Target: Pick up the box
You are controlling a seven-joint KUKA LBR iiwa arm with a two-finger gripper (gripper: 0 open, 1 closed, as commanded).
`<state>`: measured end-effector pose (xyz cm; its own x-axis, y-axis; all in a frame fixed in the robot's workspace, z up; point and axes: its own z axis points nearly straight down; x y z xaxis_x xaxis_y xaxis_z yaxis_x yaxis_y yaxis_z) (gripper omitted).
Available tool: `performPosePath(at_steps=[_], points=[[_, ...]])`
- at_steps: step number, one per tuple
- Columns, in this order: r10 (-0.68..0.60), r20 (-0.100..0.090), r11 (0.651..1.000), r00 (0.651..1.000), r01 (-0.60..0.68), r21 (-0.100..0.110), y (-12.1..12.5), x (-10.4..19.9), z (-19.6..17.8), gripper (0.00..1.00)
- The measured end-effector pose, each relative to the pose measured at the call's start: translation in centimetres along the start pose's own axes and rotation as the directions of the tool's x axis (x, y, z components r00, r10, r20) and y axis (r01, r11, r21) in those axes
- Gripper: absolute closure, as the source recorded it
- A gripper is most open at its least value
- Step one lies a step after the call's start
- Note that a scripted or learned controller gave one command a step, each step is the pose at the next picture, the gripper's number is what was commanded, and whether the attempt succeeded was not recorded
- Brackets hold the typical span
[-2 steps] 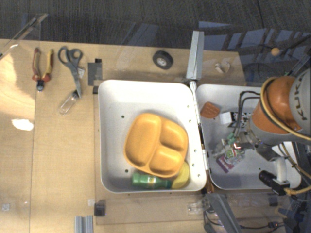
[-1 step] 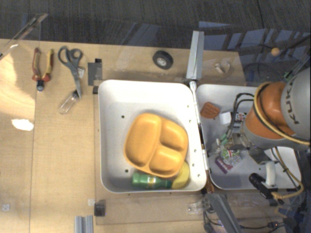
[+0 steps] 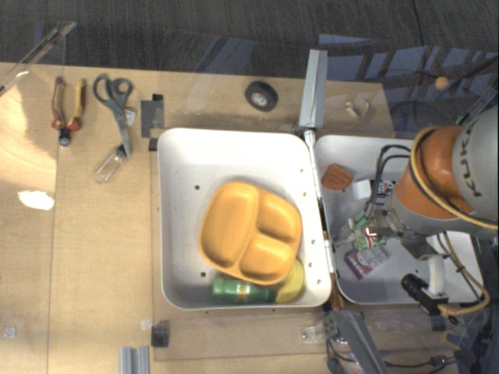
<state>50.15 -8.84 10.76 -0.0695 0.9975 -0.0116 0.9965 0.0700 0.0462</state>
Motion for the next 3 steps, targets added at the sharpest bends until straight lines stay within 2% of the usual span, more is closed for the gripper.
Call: performPosePath(at_steps=[1,2,3], points=[[-0.091,-0.015,0.995,0.996,0.092,0.038,-0.4,6.1,-7.9,1.0],[-0.117,-0.015,0.992,0.993,0.118,0.04,-0.9,-4.0,-6.4,1.0],[-0.117,-0.015,0.992,0.993,0.117,0.04,-0.9,-4.0,-6.5,0.0]])
